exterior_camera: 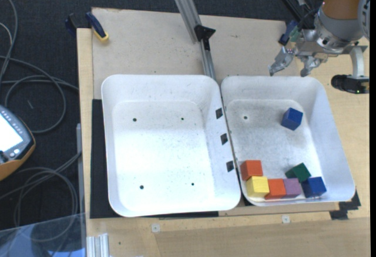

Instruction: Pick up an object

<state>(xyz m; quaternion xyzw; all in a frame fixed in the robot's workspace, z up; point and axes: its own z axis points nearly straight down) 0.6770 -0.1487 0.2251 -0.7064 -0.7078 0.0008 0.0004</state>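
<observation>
The right bin (332,132) holds a lone blue cube (291,118) near its back. Along its front wall sits a cluster: an orange cube (252,168), a yellow cube (257,185), another orange cube (275,188), a purple cube (292,187), a green cube (299,172) and a blue cube (315,186). My gripper (292,66) hangs above the back rim of the right bin, behind the lone blue cube. Its two fingers stand apart, open, with nothing between them.
The left bin (111,132) lies beside the right one, with black clips (223,138) on the shared wall. A slanted metal pole (187,6) rises behind the bins. A blue and yellow clamp (97,27) sits at the bench's back left corner.
</observation>
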